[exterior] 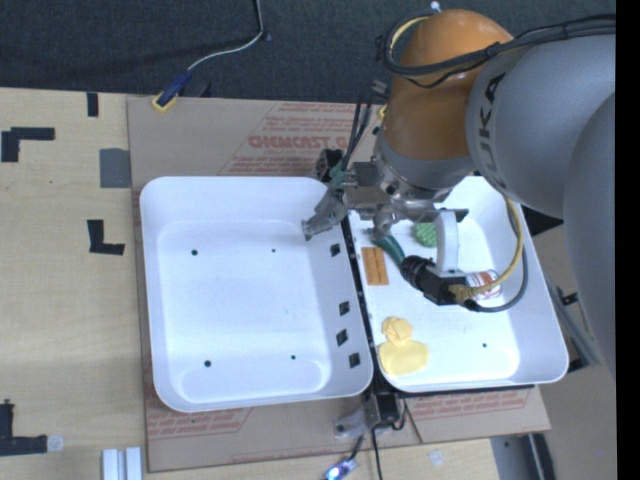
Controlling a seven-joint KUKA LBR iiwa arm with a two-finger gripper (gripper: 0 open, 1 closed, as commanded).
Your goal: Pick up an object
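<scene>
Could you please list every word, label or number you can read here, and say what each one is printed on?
"CHEMCAST", faint red print, on the brown cardboard sheet beneath the two bins; the smaller red lines below it are too blurred to read.
"KU", part of a dark logo, on the grey robot arm.

My bench (60,298) is light wood with black marks at 9 o'clock. A brown cardboard sheet (270,143) lies flat on it. Two shallow white bins rest on that sheet, touching: left bin (165,268) toward 8 o'clock, right bin (545,353) toward 4 o'clock.
</scene>
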